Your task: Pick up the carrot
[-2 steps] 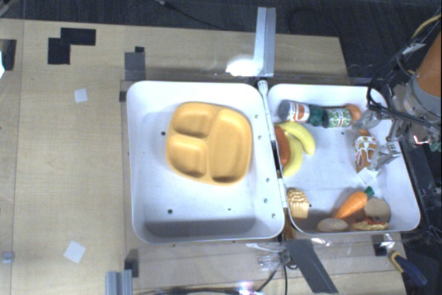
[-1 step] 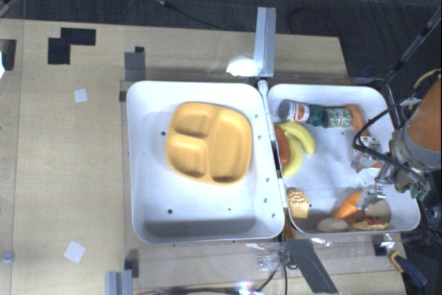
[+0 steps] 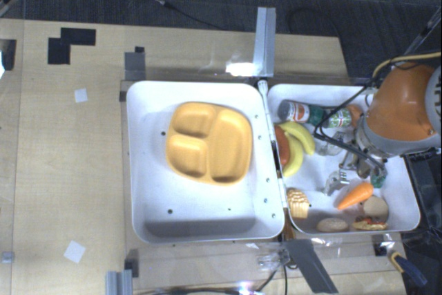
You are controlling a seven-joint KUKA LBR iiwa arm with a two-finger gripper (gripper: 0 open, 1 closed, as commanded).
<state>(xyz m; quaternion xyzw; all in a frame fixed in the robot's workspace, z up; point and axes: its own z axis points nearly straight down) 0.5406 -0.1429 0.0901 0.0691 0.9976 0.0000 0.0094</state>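
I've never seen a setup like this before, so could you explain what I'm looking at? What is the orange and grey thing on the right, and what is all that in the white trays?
One camera looks down on a bench with two white bins. The orange and grey shape is a robot arm reaching in from the right; its gripper hangs over the right bin. That bin holds toy food: a carrot just beside the gripper, a banana, a bottle and a few smaller pieces. The left bin holds a yellow divided tray. The carrot lies in the bin, not held.
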